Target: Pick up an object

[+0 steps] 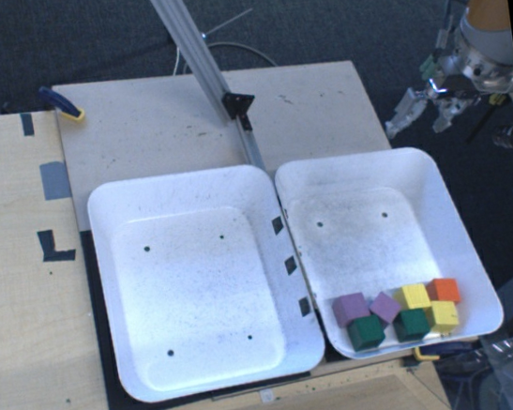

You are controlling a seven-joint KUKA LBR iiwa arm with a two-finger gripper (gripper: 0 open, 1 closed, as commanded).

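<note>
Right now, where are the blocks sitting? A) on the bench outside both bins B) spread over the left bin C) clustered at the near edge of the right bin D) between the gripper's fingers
C: the blocks bunch together along the near edge of the right bin.

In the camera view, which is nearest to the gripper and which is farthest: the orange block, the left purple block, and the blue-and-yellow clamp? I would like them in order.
Measured from the gripper at the upper right, beyond the right bin:
1. Orange block, at the right bin's near right corner.
2. Left purple block, left end of the same cluster.
3. Blue-and-yellow clamp, far upper left on the bench board.
</note>
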